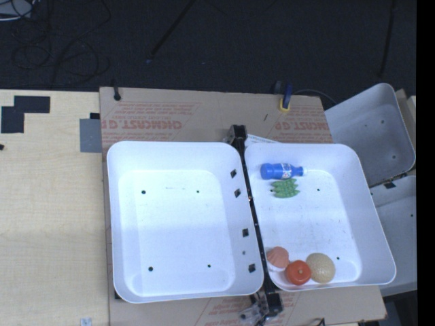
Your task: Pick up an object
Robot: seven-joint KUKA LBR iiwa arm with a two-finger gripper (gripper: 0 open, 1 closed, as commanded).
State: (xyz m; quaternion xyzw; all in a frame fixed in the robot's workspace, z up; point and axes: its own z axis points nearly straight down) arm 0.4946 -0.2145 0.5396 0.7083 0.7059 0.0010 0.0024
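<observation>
In the right bin (353, 202) a blue bottle (280, 171) with a white cap lies on its side near the far edge. Just below it sits a small green bumpy toy (285, 189). At the bin's near edge three small things cluster together: a pinkish round piece (276, 257), a red tomato-like ball (298, 272) and a beige ball (321, 267).
The left bin (170, 216) stands beside the right one, joined by a black divider with clips (246, 209). Both rest on a cardboard sheet (177, 117) on the wooden bench. A white panel (370, 131) leans at the right. A yellow-blue clamp (286, 97) stands at the back.
</observation>
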